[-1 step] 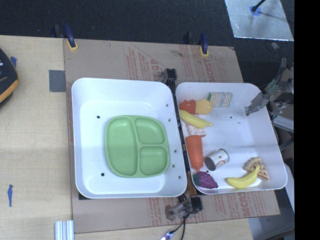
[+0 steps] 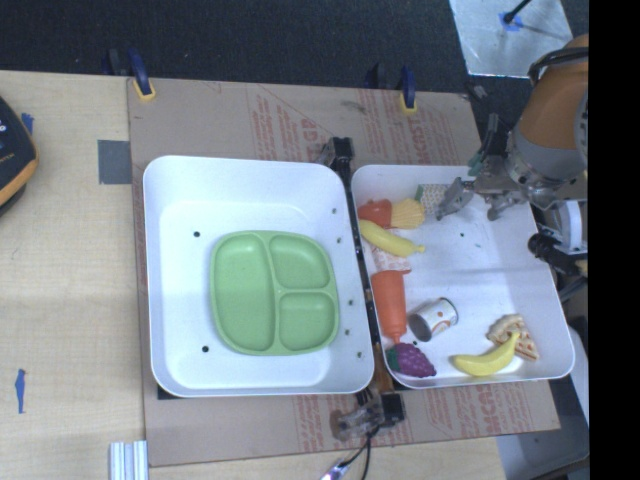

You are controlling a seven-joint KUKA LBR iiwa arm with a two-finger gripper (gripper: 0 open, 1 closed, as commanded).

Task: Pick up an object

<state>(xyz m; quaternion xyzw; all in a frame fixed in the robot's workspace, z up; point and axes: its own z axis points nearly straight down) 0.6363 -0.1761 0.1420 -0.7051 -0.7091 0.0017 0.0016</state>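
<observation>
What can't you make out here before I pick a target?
- Gripper: small and dark against the right bin; finger state unreadable.
- Arm: cut off by the view's right edge.
- Item under the banana: partly covered, too small to identify.
- Can: label too small to read.
- Orange-black object: cut off by the left edge.
</observation>
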